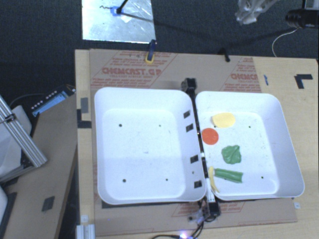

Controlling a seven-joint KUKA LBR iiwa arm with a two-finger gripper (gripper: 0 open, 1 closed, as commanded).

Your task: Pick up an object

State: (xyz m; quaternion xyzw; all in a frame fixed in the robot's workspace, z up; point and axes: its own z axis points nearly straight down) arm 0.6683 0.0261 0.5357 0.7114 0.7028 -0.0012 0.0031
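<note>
Nearest my camera, at the bottom edge of the bench, sits a small black cable clamp (207, 212) below the seam where the two bins meet.

Left to right, as I log it from my station:

1. Aluminium frame piece (17, 136), far left, lying at a slant beside the bench.
2. Blue-and-black strip device (50, 101), just above it, off the bench's left corner.
3. Shiny metal sheet (118, 13), on the dark floor beyond the bench.
4. Yellow clip (150, 57), at the far edge of the cardboard sheet (134, 69) that underlies both bins.
5. Left bin (144, 146), white and shallow, with a few dark dots on its floor.
6. Right bin (259, 183), touching the left one along a row of black clips. All candidate objects lie in its left half:
   - yellow flat piece (223, 120), farthest from me;
   - orange disc (210, 136), just below and left of it, near the seam;
   - green leaf-shaped piece (231, 154), near the middle;
   - green long piece (229, 175), lying crosswise toward the near wall;
   - pale yellow stick (213, 180), touching the green long piece's left end.
7. Gripper (247, 18), top right, hanging over the dark floor beyond the bench, well apart from both bins. It carries nothing that I can see; I cannot tell whether it is spread or pressed together, as it is blurred.
</note>
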